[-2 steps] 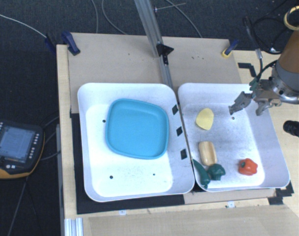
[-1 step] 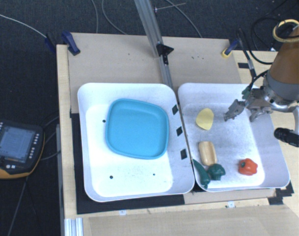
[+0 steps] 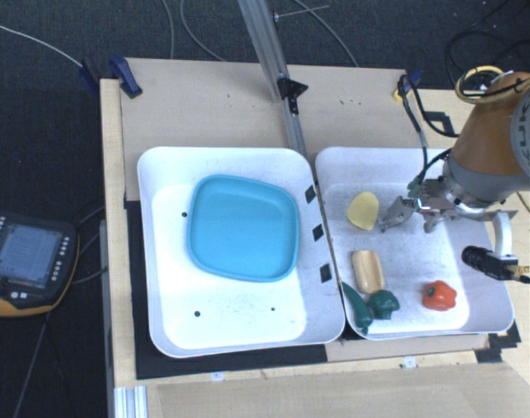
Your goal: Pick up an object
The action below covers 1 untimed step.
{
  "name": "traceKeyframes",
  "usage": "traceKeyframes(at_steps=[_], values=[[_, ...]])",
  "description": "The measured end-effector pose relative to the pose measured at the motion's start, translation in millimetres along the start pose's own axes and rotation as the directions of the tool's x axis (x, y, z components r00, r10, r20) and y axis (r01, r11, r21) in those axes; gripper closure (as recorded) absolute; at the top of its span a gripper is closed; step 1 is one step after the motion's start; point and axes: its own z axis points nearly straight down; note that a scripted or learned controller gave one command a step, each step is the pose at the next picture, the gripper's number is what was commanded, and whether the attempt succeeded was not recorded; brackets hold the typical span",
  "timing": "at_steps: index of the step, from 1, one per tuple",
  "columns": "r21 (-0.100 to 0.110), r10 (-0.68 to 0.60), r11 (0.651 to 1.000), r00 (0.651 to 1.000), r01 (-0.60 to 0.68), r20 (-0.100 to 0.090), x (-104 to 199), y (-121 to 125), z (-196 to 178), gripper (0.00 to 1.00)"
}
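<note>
Tool (image 3: 414,215) hovering over the upper middle of the right bin (image 3: 482,324), fingers apparently spread apart and pinching nothing, though hard to confirm at this slant. Yellow piece (image 3: 364,210) lying just beside the tool on the camera view's left, nearly level with the fingertips, apart from them and nearest of all the candidates. Tan block (image 3: 367,271) lying below that, long axis running roughly up and down the view. Green toy (image 3: 370,305) resting against the bin's lower left corner; red pepper (image 3: 439,295) sitting well below the tool, toward the lower right. Blue plate (image 3: 244,227) occupying the left bin (image 3: 164,320), well apart. Likely needing a short leftward shift and a descent before closing.
</note>
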Motion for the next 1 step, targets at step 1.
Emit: traceKeyframes(at_steps=[1], values=[[-0.002, 0.000, 1.000, 1.000, 0.000, 0.000, 0.3, -0.4, 27.9, 0.00]])
